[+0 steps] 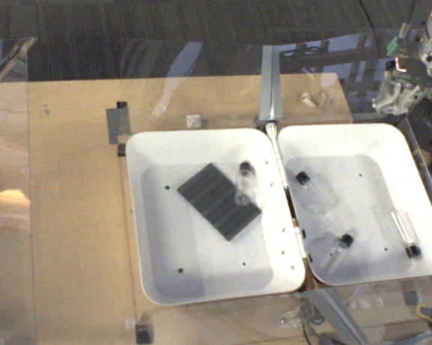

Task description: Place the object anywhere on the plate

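While the arm (420, 52) is sitting at the upper right, outside the bins and above the right bin's (348, 132) far corner, its gripper (398, 93) is hanging over the bench with nothing visible in it, and I cannot tell how it is set. A dark ribbed plate (218, 200) is lying at an angle in the left bin (198, 139), with one clear black-capped vial (245, 182) resting on its upper right edge. Three more clear vials are lying in the right bin: one (312, 190) near the upper left, one (337, 247) low in the middle, one (404, 233) by the right wall.
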{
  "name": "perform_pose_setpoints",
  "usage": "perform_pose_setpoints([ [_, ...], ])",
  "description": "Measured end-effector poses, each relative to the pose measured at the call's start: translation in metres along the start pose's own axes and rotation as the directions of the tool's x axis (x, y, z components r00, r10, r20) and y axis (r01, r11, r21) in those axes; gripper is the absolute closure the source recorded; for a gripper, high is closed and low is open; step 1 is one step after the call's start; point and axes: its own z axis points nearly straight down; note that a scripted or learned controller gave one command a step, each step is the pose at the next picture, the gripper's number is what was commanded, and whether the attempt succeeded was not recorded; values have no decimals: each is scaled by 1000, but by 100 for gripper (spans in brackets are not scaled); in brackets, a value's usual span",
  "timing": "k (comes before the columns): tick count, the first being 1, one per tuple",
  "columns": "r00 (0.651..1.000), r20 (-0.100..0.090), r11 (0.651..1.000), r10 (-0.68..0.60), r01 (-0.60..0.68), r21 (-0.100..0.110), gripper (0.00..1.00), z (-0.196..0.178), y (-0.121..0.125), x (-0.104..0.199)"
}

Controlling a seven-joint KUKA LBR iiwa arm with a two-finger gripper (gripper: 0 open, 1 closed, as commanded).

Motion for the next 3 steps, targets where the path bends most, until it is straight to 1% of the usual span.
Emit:
perform_pose_setpoints([
  [1,1000,-1,1000,18,-18,-2,100,-65,-4,14],
  [2,999,0,999,-32,32,-2,100,-67,0,-1],
  [3,999,0,999,-52,52,0,100,-71,1,-1],
])
